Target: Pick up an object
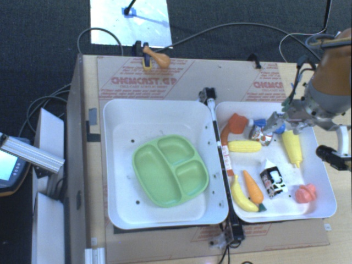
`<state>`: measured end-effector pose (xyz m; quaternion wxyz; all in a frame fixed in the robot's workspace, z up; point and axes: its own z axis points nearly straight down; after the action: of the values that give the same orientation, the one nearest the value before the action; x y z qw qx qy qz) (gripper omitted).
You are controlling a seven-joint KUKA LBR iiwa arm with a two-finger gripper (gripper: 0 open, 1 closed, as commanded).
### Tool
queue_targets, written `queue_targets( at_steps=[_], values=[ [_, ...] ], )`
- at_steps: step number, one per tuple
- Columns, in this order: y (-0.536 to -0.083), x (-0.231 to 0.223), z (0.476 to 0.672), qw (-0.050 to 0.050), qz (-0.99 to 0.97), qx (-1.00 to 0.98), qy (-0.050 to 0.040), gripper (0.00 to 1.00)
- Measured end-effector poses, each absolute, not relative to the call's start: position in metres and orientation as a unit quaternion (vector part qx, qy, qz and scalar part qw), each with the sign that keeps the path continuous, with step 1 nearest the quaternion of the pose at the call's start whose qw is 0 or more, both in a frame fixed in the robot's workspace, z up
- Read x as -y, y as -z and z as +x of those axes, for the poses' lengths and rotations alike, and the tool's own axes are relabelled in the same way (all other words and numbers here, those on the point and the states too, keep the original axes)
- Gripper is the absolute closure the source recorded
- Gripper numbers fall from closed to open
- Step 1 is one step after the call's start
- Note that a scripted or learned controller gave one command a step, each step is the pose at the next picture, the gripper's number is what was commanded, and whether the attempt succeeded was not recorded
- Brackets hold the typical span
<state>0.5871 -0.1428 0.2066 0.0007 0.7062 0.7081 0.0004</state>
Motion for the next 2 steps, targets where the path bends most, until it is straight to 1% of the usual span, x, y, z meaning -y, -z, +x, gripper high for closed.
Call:
queue_targets(
  at_steps=[1, 2],
  values=[
    [-0.093, 0.113, 0.524, 0.001, 0.707, -0.707, -0.0008, 0.00],
    [-0.087, 0.095, 0.497, 0.005, 0.707, -0.707, -0.0024, 0.00]
  ],
)
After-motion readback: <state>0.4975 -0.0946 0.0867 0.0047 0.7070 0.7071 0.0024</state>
